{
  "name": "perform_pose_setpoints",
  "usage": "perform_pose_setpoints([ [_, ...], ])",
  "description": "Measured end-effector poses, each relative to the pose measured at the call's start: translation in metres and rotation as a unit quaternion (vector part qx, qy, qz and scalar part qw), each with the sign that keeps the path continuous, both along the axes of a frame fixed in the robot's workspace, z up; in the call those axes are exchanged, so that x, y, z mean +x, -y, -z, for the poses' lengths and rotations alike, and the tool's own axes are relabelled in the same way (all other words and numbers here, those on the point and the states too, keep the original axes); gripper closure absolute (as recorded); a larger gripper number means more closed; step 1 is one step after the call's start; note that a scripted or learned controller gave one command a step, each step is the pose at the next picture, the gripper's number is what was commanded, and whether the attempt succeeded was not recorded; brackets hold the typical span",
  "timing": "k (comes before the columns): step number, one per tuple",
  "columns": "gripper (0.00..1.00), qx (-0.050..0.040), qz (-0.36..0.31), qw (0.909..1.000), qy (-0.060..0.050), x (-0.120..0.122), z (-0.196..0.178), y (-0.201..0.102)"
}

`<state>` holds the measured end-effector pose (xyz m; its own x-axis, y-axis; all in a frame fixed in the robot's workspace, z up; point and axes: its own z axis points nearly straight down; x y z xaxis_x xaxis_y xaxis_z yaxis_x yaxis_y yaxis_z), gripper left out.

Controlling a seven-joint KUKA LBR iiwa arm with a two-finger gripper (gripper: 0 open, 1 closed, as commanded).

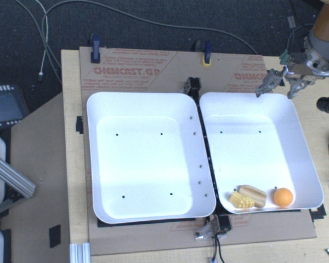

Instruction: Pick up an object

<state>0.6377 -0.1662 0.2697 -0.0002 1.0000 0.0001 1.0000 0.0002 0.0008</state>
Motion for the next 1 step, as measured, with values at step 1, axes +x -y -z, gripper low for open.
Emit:
perform_pose_setpoints([
  [1,1.00,0.0000,0.000,1.0000,0.001,0.0003,-0.0109,-0.0001],
])
